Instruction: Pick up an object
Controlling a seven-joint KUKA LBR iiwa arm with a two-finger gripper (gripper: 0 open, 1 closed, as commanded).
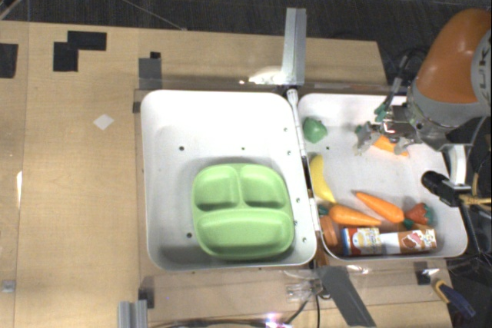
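My gripper (380,136) is low over the back of the right bin (430,165), reaching in from the right. A small orange object (390,145) shows right at its tip, touching or just under it; whether it is gripped is unclear. Further toys lie in this bin: a green ball (314,129) at the back left, a yellow banana (319,179) along the left wall, two orange carrots (354,215) (380,205), a small red piece (417,213) and a bottle with a red label (388,240) lying along the front wall.
The left bin (177,134) holds a green divided plate (242,210) in its front half. A metal post (294,50) rises behind the wall between the bins. Wooden bench surface (69,188) stretches to the left.
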